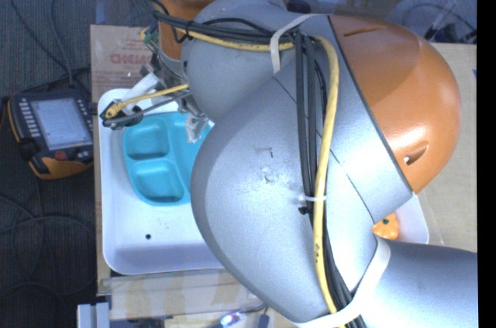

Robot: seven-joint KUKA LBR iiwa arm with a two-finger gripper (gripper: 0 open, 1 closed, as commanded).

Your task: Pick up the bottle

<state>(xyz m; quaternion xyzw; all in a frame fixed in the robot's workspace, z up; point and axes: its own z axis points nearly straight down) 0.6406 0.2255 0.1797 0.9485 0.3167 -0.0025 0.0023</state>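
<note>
A: What is seen from the camera above the bench?

B: The arm (310,164) is spread across the middle and toward three o'clock. At about nine o'clock the left bin (155,241) is seen, with a teal divided tray (159,160) lying in it. At about five o'clock a rim of the right bin (422,226) is visible, and a small orange object (385,226) lies just inside it.

A: And the gripper?

B: What is taken to be the gripper (191,126) hangs over the tray's three o'clock edge, below the wrist. Whether it is open or closed, and whether anything is held, cannot be told.

A: Where is the bottle placed?

B: That cannot be told. Much of both bins is covered by the arm. The orange object may be part of it, but that is only a guess.

A: What could go wrong?

B: If a descent is made here, the tray is likely to be struck or grasped instead of the bottle, since it is the tray that lies under the tool. The loose yellow cable (143,98), looped toward ten o'clock across the bin's rim, could be snagged as the wrist is turned. A bottle, being round, could also be rolled aside by an off-centre closing.
</note>
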